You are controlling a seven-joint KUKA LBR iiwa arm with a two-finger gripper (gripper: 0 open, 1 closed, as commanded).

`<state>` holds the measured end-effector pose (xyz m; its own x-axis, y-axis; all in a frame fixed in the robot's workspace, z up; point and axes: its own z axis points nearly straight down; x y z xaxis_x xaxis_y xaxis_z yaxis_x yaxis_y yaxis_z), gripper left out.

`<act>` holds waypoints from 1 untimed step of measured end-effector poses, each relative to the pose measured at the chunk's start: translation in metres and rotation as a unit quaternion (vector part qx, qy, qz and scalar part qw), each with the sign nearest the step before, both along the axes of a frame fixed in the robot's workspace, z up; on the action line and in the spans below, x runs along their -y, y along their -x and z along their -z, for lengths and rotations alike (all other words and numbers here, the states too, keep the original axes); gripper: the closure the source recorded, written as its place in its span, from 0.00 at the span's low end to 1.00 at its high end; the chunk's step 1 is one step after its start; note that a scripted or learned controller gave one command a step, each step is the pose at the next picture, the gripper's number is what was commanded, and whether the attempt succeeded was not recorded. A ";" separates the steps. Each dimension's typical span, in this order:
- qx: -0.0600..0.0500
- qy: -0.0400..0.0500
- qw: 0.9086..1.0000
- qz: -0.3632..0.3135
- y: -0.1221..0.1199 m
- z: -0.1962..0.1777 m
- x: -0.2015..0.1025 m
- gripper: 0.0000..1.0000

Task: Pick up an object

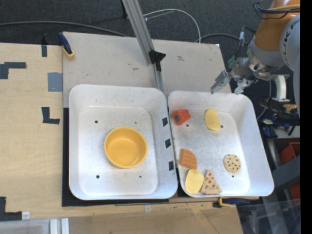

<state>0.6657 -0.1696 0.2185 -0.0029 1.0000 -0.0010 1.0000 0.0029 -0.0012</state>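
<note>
Camera view: two white bins side by side. Left bin [83, 130] has one yellow bowl [126, 146], upright, roughly centred. Right bin [253, 145] has six small items, all lying flat.

Red item [181, 116] sits near the right bin's left wall, far end. Yellow oval piece [212, 119] is to its right, apart from it, long axis running roughly from the far side to the near side of the bin. Orange waffle-like square [187, 159] is mid-left, just above a pale yellow piece [194, 181] at the near edge. Pizza-like wedge [211, 183] is touching or just beside the pale yellow piece, its tip pointing to the far side. Chocolate-chip cookie [232, 163] lies alone to the right, clear of the wedge.

Gripper [226, 84] hangs over the far right corner of the right bin, at or just outside the rim, above the bench. Fingers splayed apart, nothing between them. Nearest item is the yellow oval piece, below and a little left of the tool; bare floor between them.

Slanted grey metal pole [141, 26] runs from the top edge down to the junction of the two bins. Cables [192, 23] lie on the bench behind the bins. A blue-and-yellow clamp [66, 45] sits on the bench's far left corner.
</note>
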 end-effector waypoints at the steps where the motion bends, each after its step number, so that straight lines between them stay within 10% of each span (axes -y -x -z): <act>1: 0.000 0.000 1.000 0.000 0.000 0.000 0.000 0.00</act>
